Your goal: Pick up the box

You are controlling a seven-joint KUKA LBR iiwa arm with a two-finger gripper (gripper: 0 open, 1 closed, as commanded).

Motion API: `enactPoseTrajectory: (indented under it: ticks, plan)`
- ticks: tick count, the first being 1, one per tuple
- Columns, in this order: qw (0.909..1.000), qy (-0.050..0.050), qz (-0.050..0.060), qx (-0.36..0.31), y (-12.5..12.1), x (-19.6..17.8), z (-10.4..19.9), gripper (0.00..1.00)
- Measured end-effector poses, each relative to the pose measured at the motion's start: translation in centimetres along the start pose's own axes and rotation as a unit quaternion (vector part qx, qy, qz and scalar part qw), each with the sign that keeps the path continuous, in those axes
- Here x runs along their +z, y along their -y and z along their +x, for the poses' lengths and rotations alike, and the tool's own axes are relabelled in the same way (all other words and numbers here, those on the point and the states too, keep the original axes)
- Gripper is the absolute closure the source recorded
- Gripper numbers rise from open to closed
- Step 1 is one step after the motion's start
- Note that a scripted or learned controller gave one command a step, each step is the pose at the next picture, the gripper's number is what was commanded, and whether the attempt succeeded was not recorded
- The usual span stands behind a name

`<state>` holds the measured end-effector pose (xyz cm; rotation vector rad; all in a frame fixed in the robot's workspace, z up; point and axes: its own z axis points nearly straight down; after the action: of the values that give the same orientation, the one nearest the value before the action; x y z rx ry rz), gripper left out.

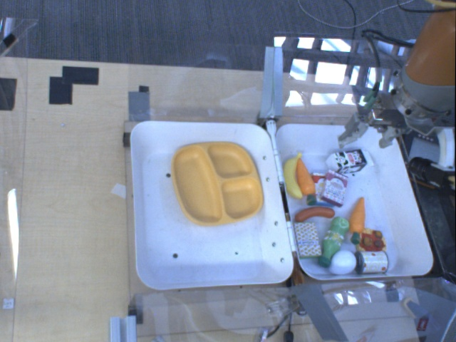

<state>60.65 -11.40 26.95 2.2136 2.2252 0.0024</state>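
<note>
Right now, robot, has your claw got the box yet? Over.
Gripper open, above right bin's far end, holding nothing. Box lies below it, untouched. Milk carton, carrot and sausage crowd it.

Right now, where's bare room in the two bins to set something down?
Left bin: bare floor all round the yellow tray, widest below it. Right bin: crowded from banana to can; a free strip runs along its right wall.
</note>
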Motion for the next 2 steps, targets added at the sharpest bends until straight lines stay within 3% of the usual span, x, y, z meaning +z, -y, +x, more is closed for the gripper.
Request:
enactPoseTrajectory:
  ticks: [1, 2]
  plan:
    - [0.9985, 0.0, 0.0, -0.054, 2.7, 11.7, 0.8, 0.0]
    - [0.9996, 0.0, -0.001, 0.027, 3.9, 8.4, 3.7, 0.0]
